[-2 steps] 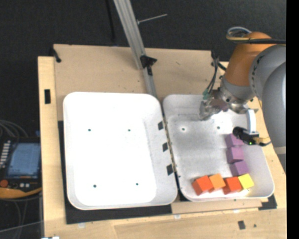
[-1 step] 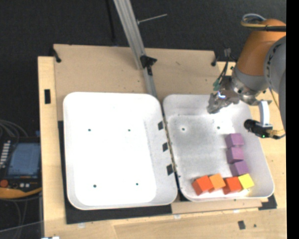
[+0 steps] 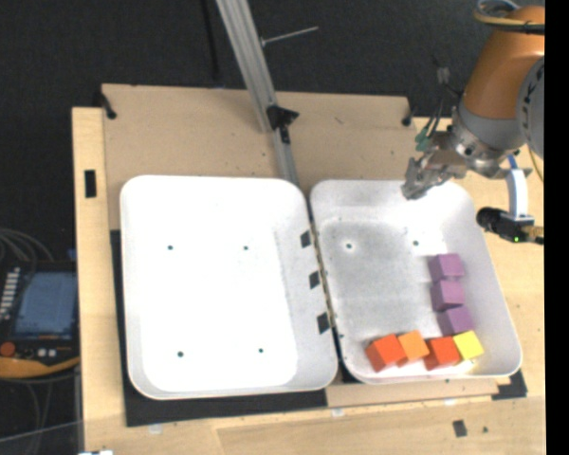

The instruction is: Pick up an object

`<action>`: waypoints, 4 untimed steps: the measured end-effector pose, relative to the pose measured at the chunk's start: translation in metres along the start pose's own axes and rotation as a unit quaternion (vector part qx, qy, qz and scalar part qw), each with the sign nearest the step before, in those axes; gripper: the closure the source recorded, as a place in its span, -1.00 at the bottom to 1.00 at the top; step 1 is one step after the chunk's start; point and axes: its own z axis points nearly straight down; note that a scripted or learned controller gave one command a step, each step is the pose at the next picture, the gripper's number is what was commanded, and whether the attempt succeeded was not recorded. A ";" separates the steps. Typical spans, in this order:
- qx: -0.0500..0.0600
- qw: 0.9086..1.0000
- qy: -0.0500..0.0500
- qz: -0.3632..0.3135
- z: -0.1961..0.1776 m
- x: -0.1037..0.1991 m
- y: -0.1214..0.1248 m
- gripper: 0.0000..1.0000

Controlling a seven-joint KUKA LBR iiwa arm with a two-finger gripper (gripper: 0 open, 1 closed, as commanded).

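Observation:
Several small blocks lie in the right bin [image 3: 360,207]. Purple blocks [image 3: 447,292] form a short column near its right wall. An orange-red block [image 3: 387,352], an orange block [image 3: 413,345], another orange-red block [image 3: 443,352] and a yellow block [image 3: 468,345] line its front edge. My gripper [image 3: 415,186] hangs over the far rim of the right bin, well behind the blocks and apart from them. Nothing shows between its fingers.
The left bin [image 3: 218,282] sits beside the right one on the wooden bench. A slanted metal pole [image 3: 254,64] rises behind the bins. A device with cables [image 3: 33,311] lies off the bench at the left.

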 end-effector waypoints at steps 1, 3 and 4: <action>-0.001 1.000 -0.001 -0.001 -0.066 -0.001 0.001 1.00; 0.004 1.000 0.000 -0.001 -0.053 0.111 0.005 1.00; 0.005 1.000 0.001 -0.001 -0.054 0.155 0.003 1.00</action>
